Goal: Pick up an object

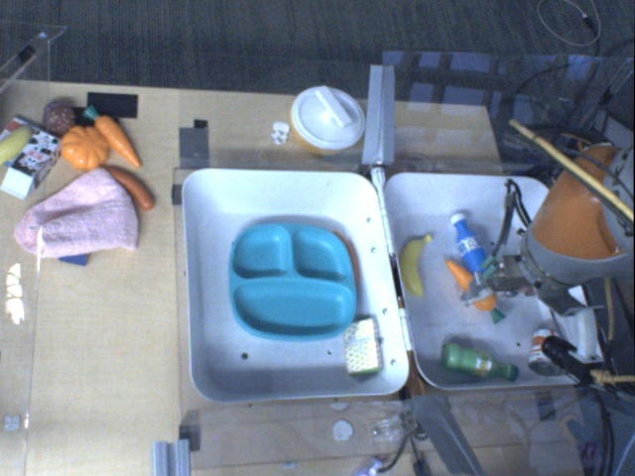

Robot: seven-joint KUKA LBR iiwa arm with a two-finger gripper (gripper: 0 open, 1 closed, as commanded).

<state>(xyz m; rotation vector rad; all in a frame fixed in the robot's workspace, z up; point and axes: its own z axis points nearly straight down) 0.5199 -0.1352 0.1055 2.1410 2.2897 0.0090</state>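
The right bin (pixel 437 196) holds a yellow banana (pixel 412 264), a blue bottle (pixel 468 246), a small orange carrot-like piece (pixel 459 272) and a green bottle (pixel 476 361) lying near the front wall. My gripper (pixel 484 290) is low in this bin, just right of the orange piece and below the blue bottle. A bit of orange also peeks out under the gripper. The grey arm with its orange band (pixel 571 221) covers the bin's right side. Nothing is visibly lifted.
The left bin (pixel 203 266) carries a blue divided plate (pixel 293 278) and a yellow-green sponge (pixel 362 347) at its front right. Behind the bins sits a white lidded bowl (pixel 327 117). A pink cloth (pixel 79 218) and toy vegetables (pixel 99 145) lie far left.
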